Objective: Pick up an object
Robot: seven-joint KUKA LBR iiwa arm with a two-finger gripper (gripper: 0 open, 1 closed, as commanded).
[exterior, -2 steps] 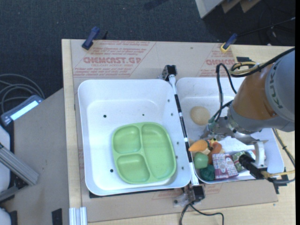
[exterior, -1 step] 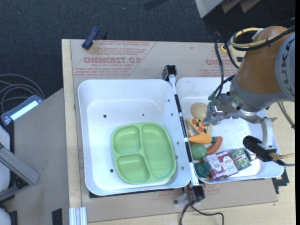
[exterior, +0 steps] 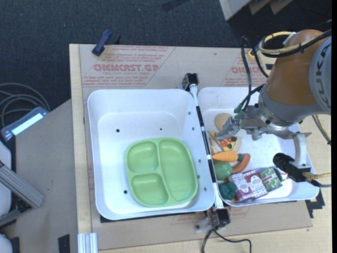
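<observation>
A: Largest things first?

B: Seen from above at a slant: a brown bench [exterior: 137,62] bearing two shallow white bins side by side. In the left bin [exterior: 105,101], a green divided plate [exterior: 160,171]. In the right bin [exterior: 263,151], a crowd of toy foods along its left and near sides.

A: And the robot?

B: Reaching in from the right, a grey arm [exterior: 295,73] with an orange band. Low over the right bin's left half, close to the divider, the gripper [exterior: 231,126]. Cannot tell whether wide or narrow; nothing visibly held.

A: Candidates for picking?

B: Biggest, a printed box [exterior: 255,183], red and green, at the near edge. Then a green pepper [exterior: 222,169], an orange carrot [exterior: 225,156] touching a red piece [exterior: 241,163], a multi-coloured piece [exterior: 227,143] just beside the gripper, and a pale round piece [exterior: 222,121] near it.

A: Best way to do it?

B: Probably go for the multi-coloured piece, as nearest. Centre over that one item, stay off the bin wall, descend straight, close gently, lift slowly. Main risk: tight neighbours, so easy to nudge one or catch two.
</observation>
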